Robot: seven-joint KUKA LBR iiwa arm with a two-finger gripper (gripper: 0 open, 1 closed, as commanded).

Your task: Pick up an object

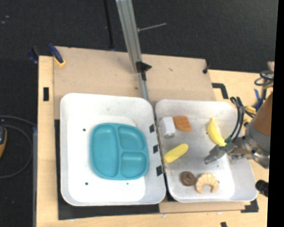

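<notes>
- Sitting on a tan wooden bench over dark floor are two white bins; the left bin has a teal divided plate.
- Right bin: banana at 1 o'clock, corn cob centre-left, croissant at 5.
- Gripper hovers just below the banana; can't tell if its fingers are apart.

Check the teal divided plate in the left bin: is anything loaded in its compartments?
Empty. The teal plate shows bare teal in all three compartments; the toy foods, such as the corn cob, lie in the right bin.
</notes>
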